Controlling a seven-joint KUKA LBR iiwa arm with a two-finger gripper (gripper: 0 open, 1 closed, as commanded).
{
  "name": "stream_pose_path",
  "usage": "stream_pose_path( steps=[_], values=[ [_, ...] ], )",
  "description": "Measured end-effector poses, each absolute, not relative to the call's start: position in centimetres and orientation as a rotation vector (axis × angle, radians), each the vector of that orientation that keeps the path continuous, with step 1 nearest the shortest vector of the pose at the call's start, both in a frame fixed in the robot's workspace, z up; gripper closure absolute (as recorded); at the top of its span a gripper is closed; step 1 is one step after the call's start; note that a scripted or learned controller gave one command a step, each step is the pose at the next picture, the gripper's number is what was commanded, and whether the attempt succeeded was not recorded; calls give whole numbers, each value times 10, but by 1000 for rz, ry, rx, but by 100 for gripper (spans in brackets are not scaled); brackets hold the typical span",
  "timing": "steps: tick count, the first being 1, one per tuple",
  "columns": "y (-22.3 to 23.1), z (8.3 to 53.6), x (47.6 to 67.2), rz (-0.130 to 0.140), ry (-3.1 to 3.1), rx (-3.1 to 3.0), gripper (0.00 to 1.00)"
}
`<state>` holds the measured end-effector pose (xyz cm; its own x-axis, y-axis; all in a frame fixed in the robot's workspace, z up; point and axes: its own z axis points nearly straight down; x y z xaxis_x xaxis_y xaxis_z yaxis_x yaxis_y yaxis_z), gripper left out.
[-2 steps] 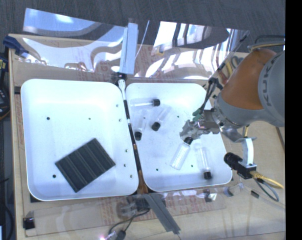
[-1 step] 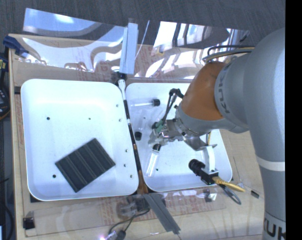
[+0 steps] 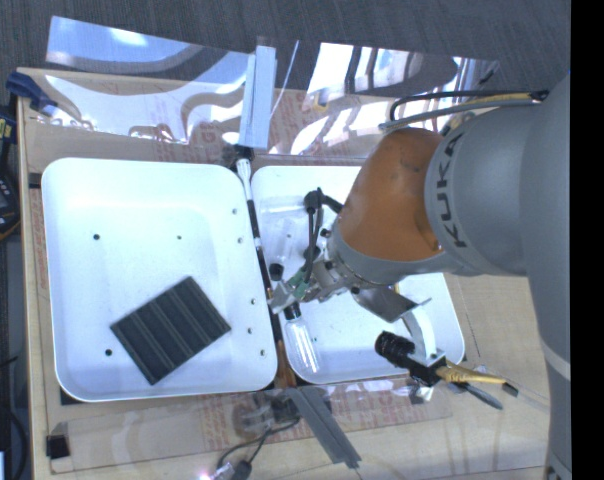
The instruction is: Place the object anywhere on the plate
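Dark ribbed plate [image 3: 170, 329] lies bare in left bin [image 3: 72, 268]. Tool [image 3: 292, 303] low in right bin [image 3: 447, 343]; grip state indiscernible. Placement appears pending.

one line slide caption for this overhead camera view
Arm reaches over the right bin; dark ridged plate lies in the left bin.

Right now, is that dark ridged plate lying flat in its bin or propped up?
Flat. The dark ridged plate lies on the floor of the left bin, turned at an angle to its walls, with nothing on it.
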<state>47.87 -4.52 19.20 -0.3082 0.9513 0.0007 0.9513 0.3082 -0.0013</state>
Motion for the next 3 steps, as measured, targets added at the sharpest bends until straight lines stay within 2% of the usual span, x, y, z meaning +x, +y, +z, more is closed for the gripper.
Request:
stream_pose_path(
  steps=[1, 2, 3],
  values=[
    [27, 208, 494, 4, -2601, -1757, 100],
    [124, 94, 478, -8, -2088, -2348, 100],
    [24, 215, 477, 2, -2193, -2246, 100]
  ],
)
